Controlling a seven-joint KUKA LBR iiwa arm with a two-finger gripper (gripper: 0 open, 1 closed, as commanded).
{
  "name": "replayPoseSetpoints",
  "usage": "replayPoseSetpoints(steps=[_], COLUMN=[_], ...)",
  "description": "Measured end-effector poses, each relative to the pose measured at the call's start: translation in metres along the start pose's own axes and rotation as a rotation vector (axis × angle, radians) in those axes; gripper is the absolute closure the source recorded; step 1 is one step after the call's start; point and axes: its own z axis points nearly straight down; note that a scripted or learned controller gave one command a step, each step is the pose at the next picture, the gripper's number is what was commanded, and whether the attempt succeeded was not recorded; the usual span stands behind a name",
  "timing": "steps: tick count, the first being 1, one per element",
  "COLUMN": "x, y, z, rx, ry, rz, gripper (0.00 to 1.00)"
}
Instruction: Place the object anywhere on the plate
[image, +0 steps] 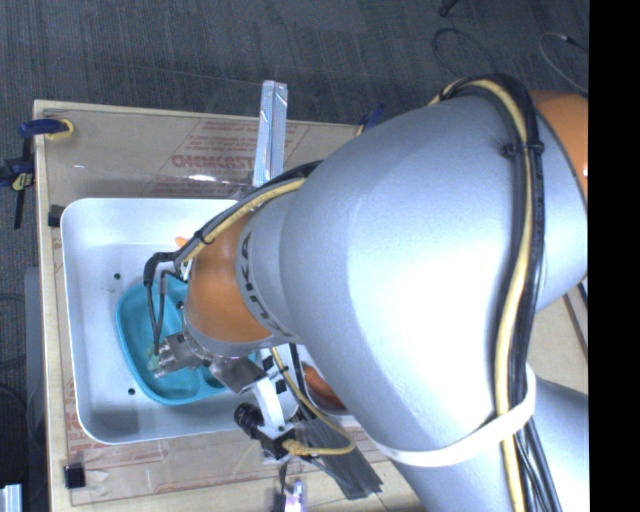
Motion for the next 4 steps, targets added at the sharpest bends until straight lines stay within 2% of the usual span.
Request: replayPoseSetpoints(steps=[1,2,3,4], x=[0.075,0.071,0.007,-0.017], y=[0.023,0.022,0.007,-0.006], z=[-0.122,-0.176,-0.094,-0.209], rx=[0.0,0.001,0.003,-0.003], ry=[-0.002,-0.002,-0.002,-0.002], rz=[-0.073,0.155,0.2,0.004], gripper=[1.0,1.0,1.0,1.0])
